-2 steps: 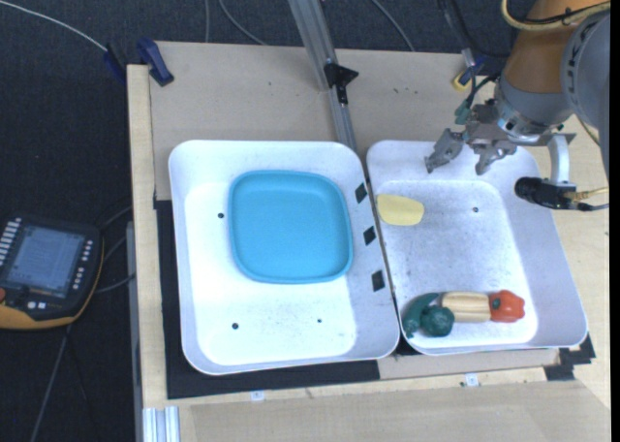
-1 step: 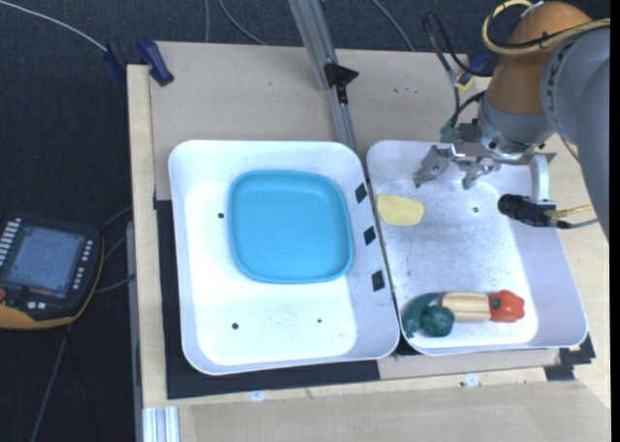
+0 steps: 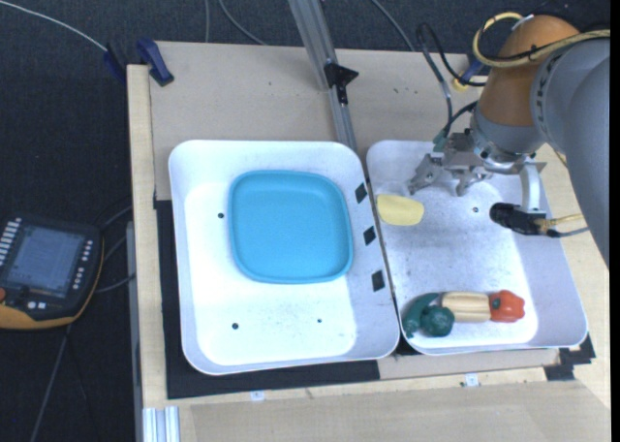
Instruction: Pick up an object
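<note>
Tool [image 3: 444, 176] hangs over the right bin's [image 3: 455, 256] far end, fingers spread, gripping nothing — the pale yellow piece [image 3: 399, 209] lies just beside it, down-left on the bin floor.

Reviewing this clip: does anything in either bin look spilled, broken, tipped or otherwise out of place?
Nothing stands out. The blue plate lies flat in the left bin. In the right bin, the yellow piece sits near the left wall and the green, tan and red toys lie in a row along the front edge. The gripper hovers near the back.
</note>
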`<move>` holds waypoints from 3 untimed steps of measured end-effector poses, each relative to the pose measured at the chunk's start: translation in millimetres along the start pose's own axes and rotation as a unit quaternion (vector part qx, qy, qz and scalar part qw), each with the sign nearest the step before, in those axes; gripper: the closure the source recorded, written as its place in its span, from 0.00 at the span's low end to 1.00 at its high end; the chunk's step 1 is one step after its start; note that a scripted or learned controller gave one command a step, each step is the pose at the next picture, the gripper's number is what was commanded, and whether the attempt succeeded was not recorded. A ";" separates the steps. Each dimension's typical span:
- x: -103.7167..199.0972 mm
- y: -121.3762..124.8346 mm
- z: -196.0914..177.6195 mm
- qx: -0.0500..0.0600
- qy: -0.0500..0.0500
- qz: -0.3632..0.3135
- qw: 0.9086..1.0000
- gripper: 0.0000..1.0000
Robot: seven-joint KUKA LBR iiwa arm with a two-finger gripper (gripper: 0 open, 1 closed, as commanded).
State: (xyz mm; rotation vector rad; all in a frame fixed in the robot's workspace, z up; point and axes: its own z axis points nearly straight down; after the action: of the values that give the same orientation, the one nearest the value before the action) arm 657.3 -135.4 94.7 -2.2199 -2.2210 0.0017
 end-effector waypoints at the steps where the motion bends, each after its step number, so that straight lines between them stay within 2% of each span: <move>1: 0.1 1.1 -12.2 -0.002 0.000 0.000 1.000 1.00; 2: 5.9 10.6 -66.2 -0.003 0.000 0.000 1.000 1.00; 3: 3.7 1.8 -117.7 -0.003 0.000 0.000 1.000 1.00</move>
State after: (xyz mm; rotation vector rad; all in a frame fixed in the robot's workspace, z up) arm 659.3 -131.7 212.4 -2.2239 -2.2245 -0.0046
